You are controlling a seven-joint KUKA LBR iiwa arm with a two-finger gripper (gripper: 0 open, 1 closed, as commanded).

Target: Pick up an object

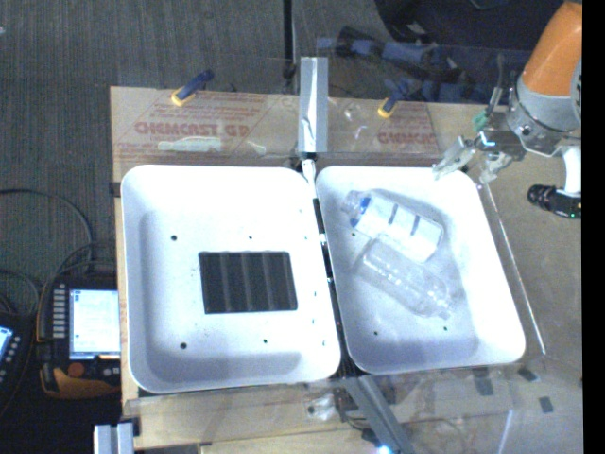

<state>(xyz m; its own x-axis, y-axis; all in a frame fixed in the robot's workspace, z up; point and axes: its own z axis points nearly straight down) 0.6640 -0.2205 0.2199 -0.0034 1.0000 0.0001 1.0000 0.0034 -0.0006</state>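
Two clear plastic bottles lie in the right bin [492, 343]. One with a blue cap and a white label [395, 220] rests toward the bin's back, and a crumpled clear one [408, 277] lies just in front of it, touching it. My gripper [463, 159] hangs at the bin's back right corner, above the rim and apart from both bottles. Nothing shows between its fingers.
The left bin [151, 253] holds a dark ribbed rectangular pad [248, 282]. A metal post [312, 107] rises behind the seam between the bins. Clamps [192, 86] sit on the cardboard backing. A handheld pendant [80, 334] lies left of the bench.
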